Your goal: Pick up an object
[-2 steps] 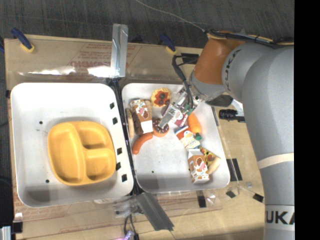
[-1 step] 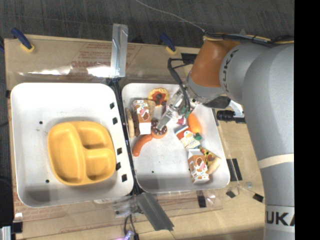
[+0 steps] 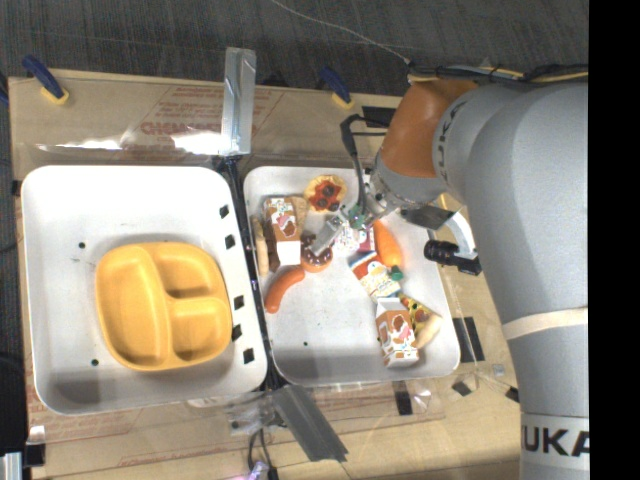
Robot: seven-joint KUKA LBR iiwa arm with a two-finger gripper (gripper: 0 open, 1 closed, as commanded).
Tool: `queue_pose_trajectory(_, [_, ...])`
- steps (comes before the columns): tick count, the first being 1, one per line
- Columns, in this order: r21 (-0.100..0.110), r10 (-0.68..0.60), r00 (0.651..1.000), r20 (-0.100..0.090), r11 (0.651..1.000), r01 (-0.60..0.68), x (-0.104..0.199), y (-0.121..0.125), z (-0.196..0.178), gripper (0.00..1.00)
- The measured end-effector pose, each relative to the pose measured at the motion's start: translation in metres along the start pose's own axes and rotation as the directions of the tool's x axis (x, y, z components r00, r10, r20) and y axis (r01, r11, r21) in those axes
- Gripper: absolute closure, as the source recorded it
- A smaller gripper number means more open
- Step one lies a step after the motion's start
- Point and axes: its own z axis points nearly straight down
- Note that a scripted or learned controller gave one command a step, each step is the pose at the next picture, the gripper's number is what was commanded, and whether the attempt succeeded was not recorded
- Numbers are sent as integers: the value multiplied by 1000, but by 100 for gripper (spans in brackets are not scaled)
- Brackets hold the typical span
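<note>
Arm comes in from the right, orange band sitting over the far right corner of the right bin. Gripper is down inside that bin, in its far half, roughly mid-width. Whether it's spread or clamped: can't tell, the tip is lost in clutter and too small to resolve. It sits right over or against a small dark red round piece and just beside a brown-and-white carton near the bin's far left corner; actual contact not readable. Other candidates in the right bin: orange sausage-shaped item near the left wall at mid-depth, carrot toward the right wall, pizza-slice toy against the far wall, a flat printed packet just nearer than the carrot, a second carton by the near right corner with a wedge-shaped toy touching its right side. Nothing visibly lifted; all items look to be resting on the bin floor. Left bin carries a yellow divided tray, centred, slightly toward the near edge, well apart from the gripper.
</note>
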Motion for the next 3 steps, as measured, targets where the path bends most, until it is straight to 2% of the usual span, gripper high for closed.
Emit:
queue_pose_trajectory(1, [-22, -91, 996, -17, 996, 91, 29, -34, 1, 0])
queue_pose_trajectory(2, [-12, 95, 995, -28, 995, -96, 30, -100, 1, 0])
queue_pose_trajectory(3, [-27, 46, 999, -19, 999, -47, 45, -149, 1, 0])
